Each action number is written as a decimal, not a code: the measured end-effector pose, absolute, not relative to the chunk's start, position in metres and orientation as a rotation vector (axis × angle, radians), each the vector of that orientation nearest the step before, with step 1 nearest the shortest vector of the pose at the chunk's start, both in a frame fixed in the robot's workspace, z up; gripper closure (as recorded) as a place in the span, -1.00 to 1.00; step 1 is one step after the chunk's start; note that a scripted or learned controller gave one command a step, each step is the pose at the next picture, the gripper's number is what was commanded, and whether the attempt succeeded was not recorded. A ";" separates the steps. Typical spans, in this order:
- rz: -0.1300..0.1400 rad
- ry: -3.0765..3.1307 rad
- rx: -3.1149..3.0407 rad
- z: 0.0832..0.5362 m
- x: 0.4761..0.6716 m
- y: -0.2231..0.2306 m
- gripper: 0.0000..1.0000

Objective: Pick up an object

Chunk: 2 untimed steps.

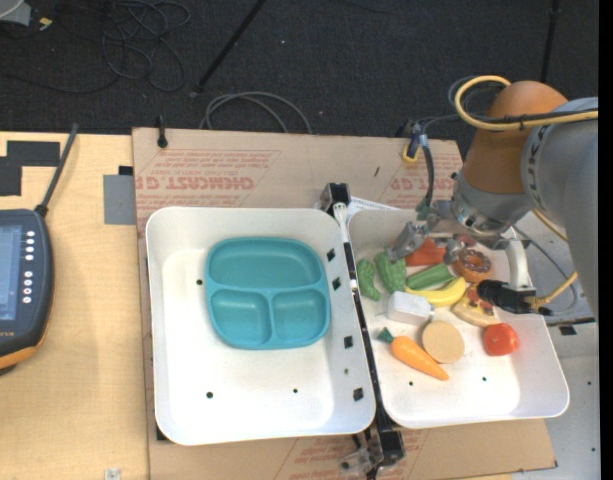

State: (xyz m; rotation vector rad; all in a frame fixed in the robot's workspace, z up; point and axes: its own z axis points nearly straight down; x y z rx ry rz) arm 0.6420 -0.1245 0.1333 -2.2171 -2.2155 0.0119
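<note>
Two white bins on bench. Right bin (531,393) holds toy food: carrot (419,357), banana (438,292), tomato (500,339). Gripper (433,236) sits low over pile's far edge (grasp state cannot be told). Left bin (176,368) holds teal tray (267,293).

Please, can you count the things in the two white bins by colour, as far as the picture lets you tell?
Teal: 1, the divided plate in the left bin.
Orange: 1, the carrot.
Yellow: 1, the banana.
Red: 1, the tomato.
Green: 2, both beside the banana.
Tan: 1, the round slice.
Total: 7 clear ones; the pile under the arm hides more.
</note>
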 end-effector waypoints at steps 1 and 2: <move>0.001 -2.225 -2.220 0.087 0.640 -0.119 -1.00; 0.004 -2.215 -2.219 0.099 0.639 -0.120 1.00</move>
